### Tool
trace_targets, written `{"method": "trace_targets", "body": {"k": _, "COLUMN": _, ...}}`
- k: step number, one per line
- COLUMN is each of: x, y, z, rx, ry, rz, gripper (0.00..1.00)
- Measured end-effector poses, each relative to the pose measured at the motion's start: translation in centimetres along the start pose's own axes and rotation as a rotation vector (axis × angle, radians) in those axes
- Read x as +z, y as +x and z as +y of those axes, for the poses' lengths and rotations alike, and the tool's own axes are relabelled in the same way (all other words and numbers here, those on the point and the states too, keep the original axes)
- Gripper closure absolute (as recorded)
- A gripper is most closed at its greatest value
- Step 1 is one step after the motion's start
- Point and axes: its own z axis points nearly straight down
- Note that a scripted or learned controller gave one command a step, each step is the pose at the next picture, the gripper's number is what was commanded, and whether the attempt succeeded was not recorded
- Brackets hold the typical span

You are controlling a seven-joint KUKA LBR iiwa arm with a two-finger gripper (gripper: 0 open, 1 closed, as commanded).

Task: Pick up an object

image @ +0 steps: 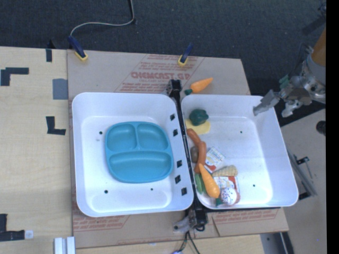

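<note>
Along the left wall of the right bin (265,157) lies a heap of toy food. It holds a green and yellow piece (199,118), a reddish sausage (194,138), an orange carrot (208,181), a corn cob (225,171) and a red and white piece (229,195). My gripper (276,107) hangs over the bin's far right corner, well apart from the heap. It is open with nothing between its fingers.
The left bin (87,142) holds a blue divided plate (139,151). A second orange carrot (201,83) lies on the cardboard just behind the bins. Black clips join the bins along their shared wall (180,142). The right half of the right bin's floor is bare.
</note>
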Motion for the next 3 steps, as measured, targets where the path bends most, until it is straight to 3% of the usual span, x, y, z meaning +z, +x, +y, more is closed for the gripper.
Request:
{"method": "trace_targets", "body": {"k": 1, "x": 15.5, "y": 6.3, "z": 2.4, "rx": -0.001, "ry": 0.005, "rz": 0.002, "gripper": 0.0}}
{"method": "trace_targets", "body": {"k": 2, "x": 19.3, "y": 10.8, "z": 7.1, "rx": -0.001, "ry": -0.003, "rz": 0.001, "gripper": 0.0}}
{"method": "trace_targets", "body": {"k": 3, "x": 18.2, "y": 10.8, "z": 7.2, "rx": -0.002, "ry": -0.004, "rz": 0.0, "gripper": 1.0}}
